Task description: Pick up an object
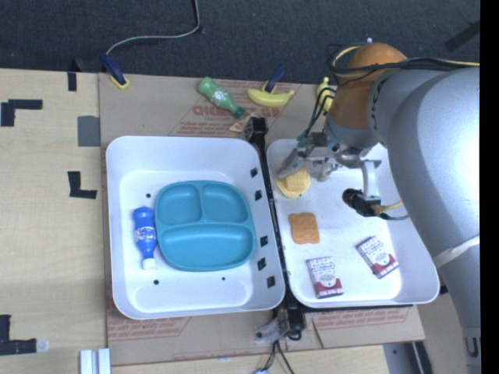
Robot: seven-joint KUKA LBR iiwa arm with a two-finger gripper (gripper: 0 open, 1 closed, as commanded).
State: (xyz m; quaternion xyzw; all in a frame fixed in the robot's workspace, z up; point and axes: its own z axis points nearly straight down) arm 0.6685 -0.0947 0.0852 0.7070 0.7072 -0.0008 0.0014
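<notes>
In the right bin (405, 287): gripper (306, 164) is hanging at its upper left, right over a yellow round piece (294, 184).
Fingers: honestly can't tell if they're gripping or just sitting open.
Lower in that bin: an orange cracker (304, 227) and two red-white packets (324, 276) (377, 256) are lying around.
Left bin (125, 287): blue divided plate (206, 225) with a blue bottle (144, 236) just beside it.
Top of the frame: green bottle (219, 97) and banana (270, 97) are lying on the worktop.

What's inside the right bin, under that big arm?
In the right bin: a yellow item at the gripper, an orange cracker and two red-and-white packets. The arm covers the bin's far right part, so anything there is hidden.
</notes>
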